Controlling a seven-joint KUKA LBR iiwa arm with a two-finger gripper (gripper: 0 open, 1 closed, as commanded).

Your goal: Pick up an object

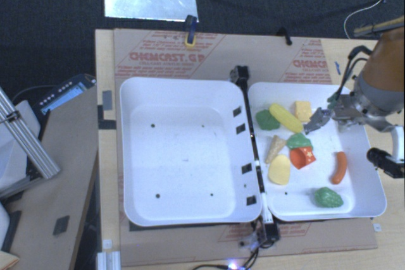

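Note:
The right bin [364, 147] holds several toy foods. A yellow corn-like piece [286, 117] lies beside a dark green piece [267, 119], with a pale yellow block [303, 110] behind them. Nearer the front are a beige cone [274, 148], a red piece with a green top [302, 153], a yellow rounded piece [280, 170], an orange sausage shape [340, 167] and a green leafy lump [328, 198]. My gripper [316, 121] hangs low over the bin's back half, between the yellow block and the red piece, just right of the corn-like piece. I see nothing in it.
The left bin [183, 155] lies beside the right one, with black clips [243, 129] along the shared wall. A yellow clamp [190, 40] sits at the bench's back edge. The grey arm with its orange band [386, 66] enters from the right.

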